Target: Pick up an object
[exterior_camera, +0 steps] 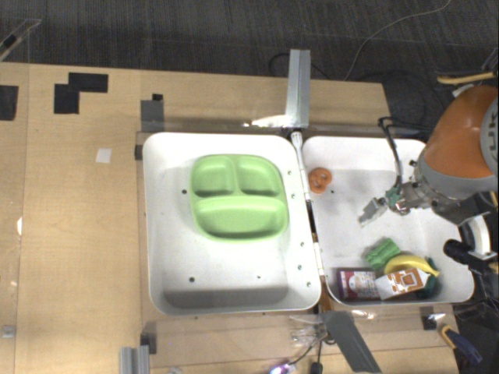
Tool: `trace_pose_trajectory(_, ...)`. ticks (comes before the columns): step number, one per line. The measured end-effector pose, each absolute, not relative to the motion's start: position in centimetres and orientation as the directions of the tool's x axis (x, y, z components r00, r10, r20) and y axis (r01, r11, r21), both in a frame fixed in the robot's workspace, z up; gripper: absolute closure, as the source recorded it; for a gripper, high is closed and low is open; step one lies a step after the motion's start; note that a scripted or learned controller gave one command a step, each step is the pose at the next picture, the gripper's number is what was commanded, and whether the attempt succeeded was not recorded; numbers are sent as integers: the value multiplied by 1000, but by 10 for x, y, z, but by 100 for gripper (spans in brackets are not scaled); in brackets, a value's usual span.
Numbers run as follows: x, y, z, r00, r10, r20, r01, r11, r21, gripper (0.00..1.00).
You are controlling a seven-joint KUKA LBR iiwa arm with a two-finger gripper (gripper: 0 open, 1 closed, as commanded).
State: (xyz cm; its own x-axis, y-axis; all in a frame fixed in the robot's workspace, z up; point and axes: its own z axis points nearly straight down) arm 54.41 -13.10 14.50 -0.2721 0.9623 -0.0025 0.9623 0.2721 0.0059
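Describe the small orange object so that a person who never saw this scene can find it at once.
Look at the right white bin. In its far left corner, by the divider, lies the small round orange object, alone. The other items cluster at the near edge, and the banana there is yellow and long.

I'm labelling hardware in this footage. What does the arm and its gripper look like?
The arm is a rounded grey body with a broad orange band above the wrist. A thin black cable loops down to the small metallic grey gripper, which shows a touch of green near its base.
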Motion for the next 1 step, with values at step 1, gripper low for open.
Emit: trace_pose_trajectory(1, 488, -166, 168, -133, 991, -1, 991, 133, 4, 0)
